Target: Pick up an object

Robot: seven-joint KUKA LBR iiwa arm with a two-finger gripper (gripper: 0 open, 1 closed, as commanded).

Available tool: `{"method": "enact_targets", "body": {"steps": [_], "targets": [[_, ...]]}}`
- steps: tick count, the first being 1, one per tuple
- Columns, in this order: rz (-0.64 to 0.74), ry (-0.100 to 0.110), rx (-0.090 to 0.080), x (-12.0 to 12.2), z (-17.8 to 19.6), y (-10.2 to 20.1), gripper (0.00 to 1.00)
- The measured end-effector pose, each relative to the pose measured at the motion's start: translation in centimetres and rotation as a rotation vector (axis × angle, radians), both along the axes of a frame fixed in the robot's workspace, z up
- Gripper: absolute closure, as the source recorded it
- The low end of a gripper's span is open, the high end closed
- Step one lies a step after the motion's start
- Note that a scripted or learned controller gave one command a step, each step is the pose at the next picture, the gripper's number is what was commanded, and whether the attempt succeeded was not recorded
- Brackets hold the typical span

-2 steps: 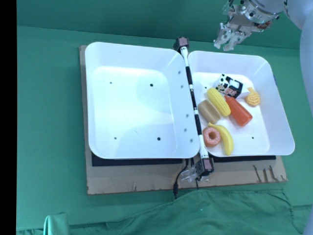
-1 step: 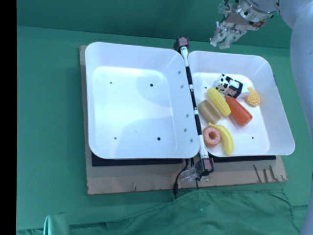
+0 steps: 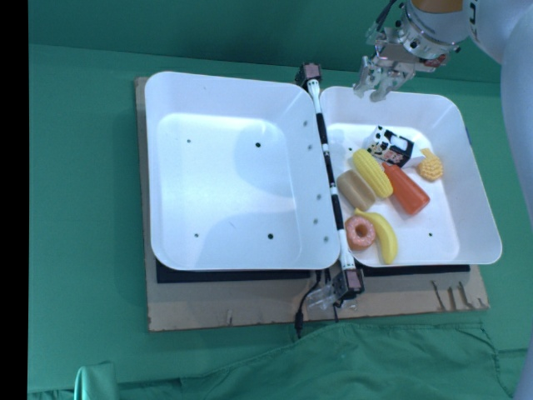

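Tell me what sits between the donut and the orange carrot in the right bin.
In the camera view, the banana lies between the donut and the carrot, curving beside the donut; bare bin floor separates it from the carrot.

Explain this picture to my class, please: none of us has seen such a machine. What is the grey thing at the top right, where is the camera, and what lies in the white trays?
The grey arm with the orange band is a robot arm reaching in from the right. At its end sits a gripper with two fingers, its tool for picking things up. It hangs above the far rim of the right tray and nothing is between its fingers. The one camera is fixed above the bench and looks down at a slant. Two white trays lie side by side. In the right tray are toy foods: a corn cob, a banana, a doughnut, a brown sausage-like roll, an orange bottle-like piece, a small yellow piece and a black-and-white carton.
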State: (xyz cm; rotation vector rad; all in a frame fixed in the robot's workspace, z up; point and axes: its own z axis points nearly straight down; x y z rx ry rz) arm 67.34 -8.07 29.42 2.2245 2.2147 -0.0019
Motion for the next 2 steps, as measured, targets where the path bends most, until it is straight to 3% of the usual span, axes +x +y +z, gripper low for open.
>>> {"method": "enact_targets", "body": {"steps": [1, 2], "targets": [[-0.002, 0.025, -0.002, 1.8, -9.4, -8.9, 1.00], [0.000, -0.013, -0.003, 2.8, -1.1, -10.8, 1.00]]}}
